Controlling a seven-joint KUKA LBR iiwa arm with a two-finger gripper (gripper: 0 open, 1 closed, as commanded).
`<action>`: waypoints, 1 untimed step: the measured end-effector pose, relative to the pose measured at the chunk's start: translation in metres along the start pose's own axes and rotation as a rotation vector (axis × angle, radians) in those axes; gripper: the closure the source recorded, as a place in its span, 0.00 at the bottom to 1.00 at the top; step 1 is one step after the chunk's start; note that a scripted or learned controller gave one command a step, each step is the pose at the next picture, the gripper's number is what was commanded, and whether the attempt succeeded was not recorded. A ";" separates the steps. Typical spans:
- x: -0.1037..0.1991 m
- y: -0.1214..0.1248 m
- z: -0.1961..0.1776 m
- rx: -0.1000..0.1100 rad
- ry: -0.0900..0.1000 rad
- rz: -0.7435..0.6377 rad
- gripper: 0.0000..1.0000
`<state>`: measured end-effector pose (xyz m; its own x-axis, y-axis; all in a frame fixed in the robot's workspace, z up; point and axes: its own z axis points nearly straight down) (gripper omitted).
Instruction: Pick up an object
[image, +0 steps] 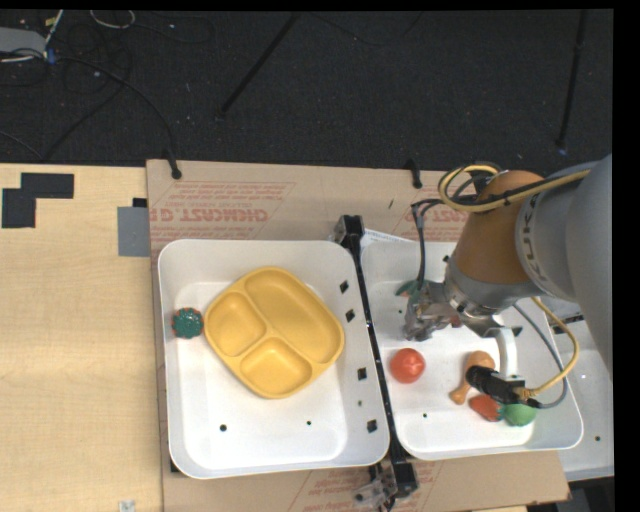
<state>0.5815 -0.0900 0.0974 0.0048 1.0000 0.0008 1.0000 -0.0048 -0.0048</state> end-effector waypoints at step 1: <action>-0.007 -0.009 -0.053 -0.005 -0.001 0.000 1.00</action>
